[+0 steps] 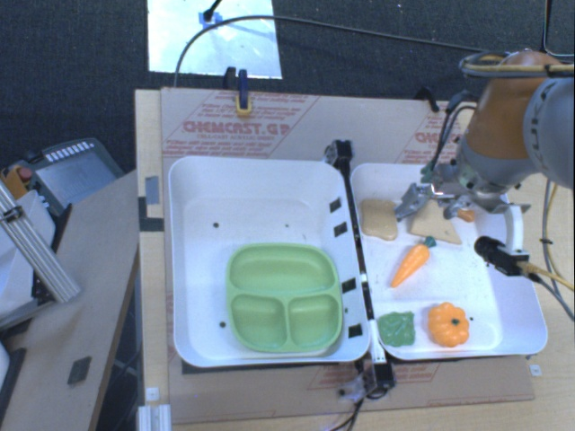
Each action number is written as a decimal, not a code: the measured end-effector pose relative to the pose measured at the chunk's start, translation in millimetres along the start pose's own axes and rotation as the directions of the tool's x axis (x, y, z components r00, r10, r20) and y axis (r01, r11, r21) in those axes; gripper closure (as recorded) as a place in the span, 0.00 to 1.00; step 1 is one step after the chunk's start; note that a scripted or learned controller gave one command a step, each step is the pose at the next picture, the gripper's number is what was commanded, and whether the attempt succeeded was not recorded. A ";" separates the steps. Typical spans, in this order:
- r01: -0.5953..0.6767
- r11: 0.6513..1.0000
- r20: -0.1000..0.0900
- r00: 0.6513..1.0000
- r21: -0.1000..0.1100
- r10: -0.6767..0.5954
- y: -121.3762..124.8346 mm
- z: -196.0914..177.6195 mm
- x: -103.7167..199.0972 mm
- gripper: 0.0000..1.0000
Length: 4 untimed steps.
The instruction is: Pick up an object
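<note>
My gripper (pixel 437 206) hangs low over the back of the right bin (pixel 530 326), open, its fingers straddling the top of a tan wedge (pixel 438 231). Nothing is lifted between the fingers. A beige bread-like piece (pixel 378 219) lies just left of the gripper. An orange carrot (pixel 411 264) lies slantwise below the wedge. At the bin's front sit a green leafy piece (pixel 396 328) and a small orange pumpkin (pixel 448 324). Part of the wedge's far end is hidden by the gripper.
The left bin (pixel 198 241) holds a green divided tray (pixel 284 296) near its front. A black divider strip (pixel 352 241) runs between the bins. The arm's black cable fitting (pixel 499 254) overhangs the right bin's right side.
</note>
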<state>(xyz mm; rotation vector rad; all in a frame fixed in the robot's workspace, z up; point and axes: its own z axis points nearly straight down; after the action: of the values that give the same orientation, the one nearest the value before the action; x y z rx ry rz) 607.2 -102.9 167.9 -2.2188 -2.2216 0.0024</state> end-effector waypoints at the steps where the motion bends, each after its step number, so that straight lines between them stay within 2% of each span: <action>1: -0.001 1.000 0.000 1.000 0.001 0.001 -9.1 53.1 -5.2 0.00; 2: -0.001 1.000 0.000 1.000 -0.001 0.001 -8.8 84.7 -4.9 0.00; 3: 0.000 1.000 0.000 1.000 -0.005 0.000 -7.6 72.4 -5.0 1.00; 4: -0.001 1.000 0.001 1.000 -0.009 0.001 -9.0 8.6 -8.2 1.00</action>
<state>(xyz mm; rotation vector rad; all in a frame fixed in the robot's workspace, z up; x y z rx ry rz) 598.2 -111.1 159.3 -2.2245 -2.2261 -0.0065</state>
